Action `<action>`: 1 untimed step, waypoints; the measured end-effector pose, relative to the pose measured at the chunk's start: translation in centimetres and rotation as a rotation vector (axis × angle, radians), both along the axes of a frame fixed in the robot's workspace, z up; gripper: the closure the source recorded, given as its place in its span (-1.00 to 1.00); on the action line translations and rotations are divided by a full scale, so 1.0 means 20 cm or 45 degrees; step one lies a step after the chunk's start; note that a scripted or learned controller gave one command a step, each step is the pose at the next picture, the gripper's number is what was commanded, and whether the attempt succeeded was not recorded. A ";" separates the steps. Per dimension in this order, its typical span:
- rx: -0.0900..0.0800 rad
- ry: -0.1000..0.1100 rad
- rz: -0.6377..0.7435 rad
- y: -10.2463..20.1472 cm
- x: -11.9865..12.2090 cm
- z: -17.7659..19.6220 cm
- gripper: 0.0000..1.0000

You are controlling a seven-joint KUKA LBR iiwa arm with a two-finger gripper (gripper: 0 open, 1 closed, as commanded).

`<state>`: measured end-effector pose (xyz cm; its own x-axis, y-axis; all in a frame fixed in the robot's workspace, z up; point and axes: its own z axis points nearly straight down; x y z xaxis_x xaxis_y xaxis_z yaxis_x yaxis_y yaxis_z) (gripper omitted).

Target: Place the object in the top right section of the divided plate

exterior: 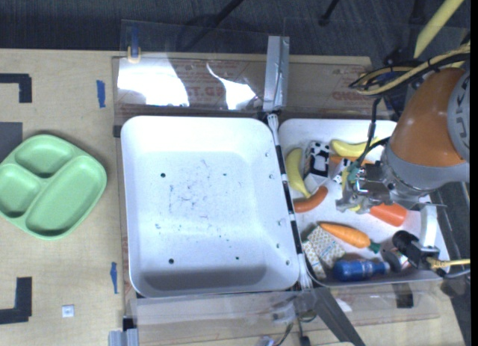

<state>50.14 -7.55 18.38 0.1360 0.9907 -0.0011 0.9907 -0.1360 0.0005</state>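
Note:
The green divided plate [50, 185] lies on the bench at the far left, outside both bins, with nothing in its sections. My gripper [351, 193] hangs low over the middle of the right bin [293, 129]. It is just right of an orange-red sausage [310, 201] and above an orange carrot [344, 234]. Nothing is visibly held between the fingers. A yellow banana [296, 170] lies along this bin's left wall, and a second yellow piece [346, 147] sits behind the gripper. An orange-red piece [388, 214] lies partly under the wrist.
The left white bin [202, 202] sits between the plate and the right bin. Also in the right bin are a black-and-white item [320, 159], a blue bottle [359, 268] and a patterned pouch [323, 246]. A clear plastic sheet [194, 83] stands behind the left bin.

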 end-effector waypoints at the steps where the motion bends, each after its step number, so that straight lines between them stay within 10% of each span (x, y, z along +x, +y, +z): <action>1: 0.000 0.000 0.000 0.00 0.00 0.00 -1.00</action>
<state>50.14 -7.55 18.39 0.1360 0.9907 -0.0010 0.9907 -0.1360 0.0006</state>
